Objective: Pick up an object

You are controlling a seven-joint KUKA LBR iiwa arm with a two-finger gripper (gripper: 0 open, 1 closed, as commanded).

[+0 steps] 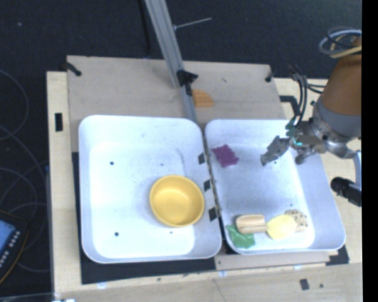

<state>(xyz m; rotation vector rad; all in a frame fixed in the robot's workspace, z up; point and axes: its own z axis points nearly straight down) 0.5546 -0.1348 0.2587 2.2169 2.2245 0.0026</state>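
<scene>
At the near edge of the right bin (315, 194) lie a green scrap (239, 237), a tan block (250, 223), a yellow lump (280, 228) and a speckled ball (297, 218). The block is short and rounded, its long axis running left to right. The yellow bowl (176, 201) sits in the left bin (113, 143). Farther back lies a purple piece (225, 155). The gripper (287, 153) hovers with fingers spread apart, nothing between them.
</scene>
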